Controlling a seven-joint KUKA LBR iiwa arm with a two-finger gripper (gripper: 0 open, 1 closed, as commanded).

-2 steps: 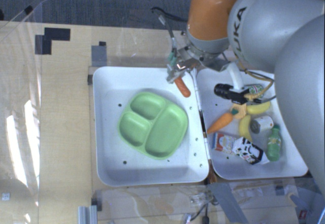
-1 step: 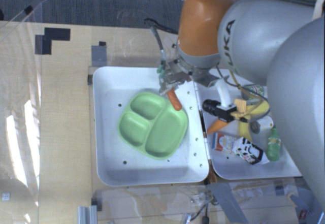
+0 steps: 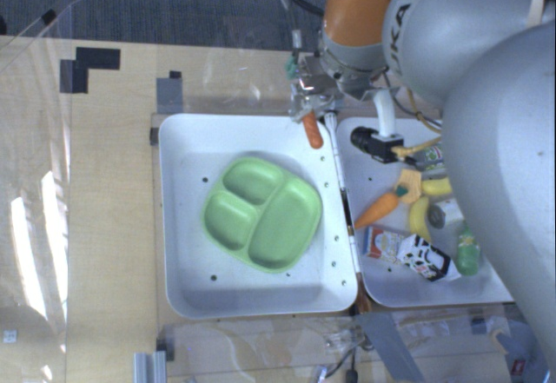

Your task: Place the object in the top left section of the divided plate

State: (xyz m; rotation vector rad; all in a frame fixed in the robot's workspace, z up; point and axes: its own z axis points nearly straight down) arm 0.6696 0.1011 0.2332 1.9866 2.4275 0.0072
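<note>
Mid-task, by the look of it: pick-up done, placing yet to come. Up and just right of the light green three-section plastic plate (image 3: 263, 212), the two-finger gripper (image 3: 310, 112) of the grey arm (image 3: 486, 69), pinching the upper end of a small orange-red sausage-shaped object (image 3: 313, 132). Object hanging tilted at the far right corner of the left shallow white bin (image 3: 187, 268), apart from the plate and not over any of its sections. Left to do, as judged: carrying down and left to the plate's top left section, lowering, letting go. Plate lying flat near the middle of that bin. Right of the plate, across the shared rims, the second shallow white bin (image 3: 391, 280), crowded. Nearest the plate, an orange carrot with a green top (image 3: 378, 209); beyond it, yellow banana-like pieces (image 3: 420, 218). Lower down, a white printed carton (image 3: 404, 249) lying flat. Farthest from the plate, a small green bottle (image 3: 467, 255).
</note>
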